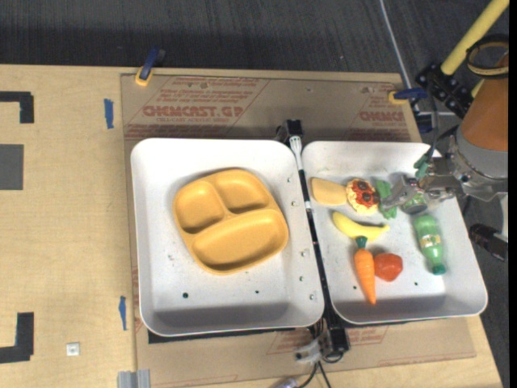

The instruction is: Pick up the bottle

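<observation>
Grey arm [485, 148] reached in from right over right bin [464, 293]. Gripper [410, 191] hovered just far of green bottle [430, 243]; finger spread could not be told. Best approach likely: centre over body, close across width. Bottle lay on side at bin's right, green, pale label, cap toward near edge.

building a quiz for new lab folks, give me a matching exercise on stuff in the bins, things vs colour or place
Things:
1. bottle
2. carrot
3. divided plate
4. banana

Descriptions:
A. the left bin's yellow-orange item
B. green, near the right bin's right wall
C. orange with a green top, beside a red item
D. pale yellow, middle of the right bin

Pairs: 1-B, 2-C, 3-A, 4-D
</observation>
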You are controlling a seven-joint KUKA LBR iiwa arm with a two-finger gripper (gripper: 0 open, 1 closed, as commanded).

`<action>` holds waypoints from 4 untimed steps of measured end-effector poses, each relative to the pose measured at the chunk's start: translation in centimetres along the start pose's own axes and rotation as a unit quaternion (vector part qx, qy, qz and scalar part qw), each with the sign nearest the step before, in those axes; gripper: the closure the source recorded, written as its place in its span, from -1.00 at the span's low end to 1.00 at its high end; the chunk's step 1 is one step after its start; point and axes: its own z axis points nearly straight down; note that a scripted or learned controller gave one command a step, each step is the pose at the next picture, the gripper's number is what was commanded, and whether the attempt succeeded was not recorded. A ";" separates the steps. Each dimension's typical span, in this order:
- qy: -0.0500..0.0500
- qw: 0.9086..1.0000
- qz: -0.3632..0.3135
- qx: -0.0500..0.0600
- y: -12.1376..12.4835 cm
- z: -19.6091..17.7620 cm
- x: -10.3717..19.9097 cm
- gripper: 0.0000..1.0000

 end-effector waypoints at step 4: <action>0.000 0.992 0.128 -0.004 -0.7 12.0 -2.9 1.00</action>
